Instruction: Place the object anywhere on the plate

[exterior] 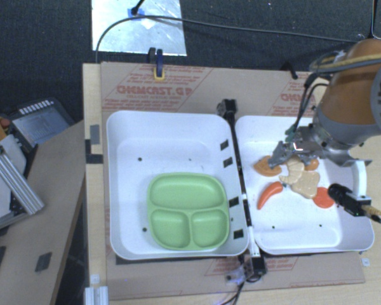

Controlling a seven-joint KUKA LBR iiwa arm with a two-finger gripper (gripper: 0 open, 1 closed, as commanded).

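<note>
Green plate (188,210) sits toward left bin's (124,170) front edge. Your gripper (291,154) hangs over right bin's (305,237) toy-food pile (295,178), objs just beneath it; can't tell whether it grips anything.

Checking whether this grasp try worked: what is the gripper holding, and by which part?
Cannot be told. The gripper sits low over the pile of toy food in the right bin, but its own body hides any hold.

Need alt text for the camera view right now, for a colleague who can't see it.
The gripper hangs over a cluster of toy foods in the right bin, including a red pepper. A green divided plate sits in the left bin.
</note>
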